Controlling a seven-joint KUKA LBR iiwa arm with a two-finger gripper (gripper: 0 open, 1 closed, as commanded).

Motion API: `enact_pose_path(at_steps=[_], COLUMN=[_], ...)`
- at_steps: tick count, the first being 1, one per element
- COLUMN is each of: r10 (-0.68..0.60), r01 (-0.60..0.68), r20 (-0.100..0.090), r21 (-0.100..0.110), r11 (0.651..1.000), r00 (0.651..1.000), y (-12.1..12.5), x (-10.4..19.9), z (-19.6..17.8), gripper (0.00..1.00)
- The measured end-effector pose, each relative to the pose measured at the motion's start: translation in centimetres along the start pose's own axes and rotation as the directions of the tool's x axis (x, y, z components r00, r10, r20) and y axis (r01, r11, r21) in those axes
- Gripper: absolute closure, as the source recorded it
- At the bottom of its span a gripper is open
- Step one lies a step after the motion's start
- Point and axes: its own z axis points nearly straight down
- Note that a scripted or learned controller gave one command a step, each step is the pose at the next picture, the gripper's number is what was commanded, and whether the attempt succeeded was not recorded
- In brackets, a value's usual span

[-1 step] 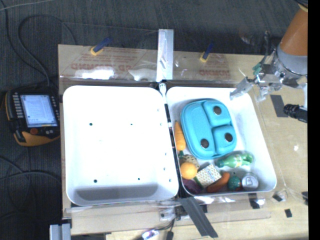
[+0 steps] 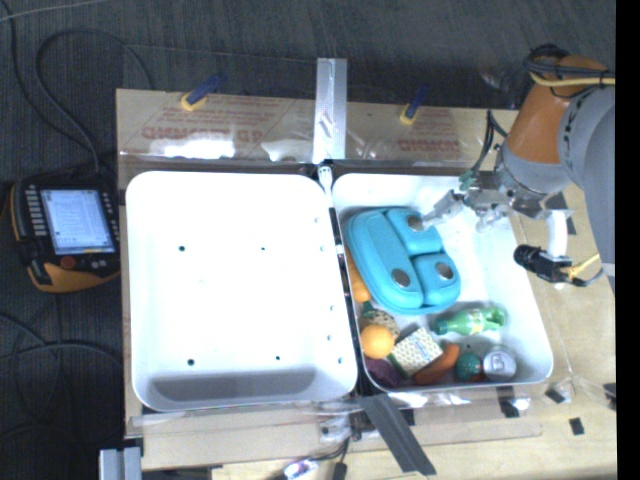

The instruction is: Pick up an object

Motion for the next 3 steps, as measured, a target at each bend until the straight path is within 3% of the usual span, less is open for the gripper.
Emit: enact_pose_path(at_steps=[1,2,3], r10=[-0.072,-0.125,-0.129], r01=[0.073,0.125,0.129], r20=[0.020,-0.007,-0.002], r21=[-0.049,0.014,-0.001], r11=[0.996,0.992,0.992], r00=[0.997,0.992,0.992], y=[-2.0,-4.4,-5.7], x=[0.9,4.6,2.6], z=[1.0,-2.3,0.9], gripper=[0.00,0.00,0.00])
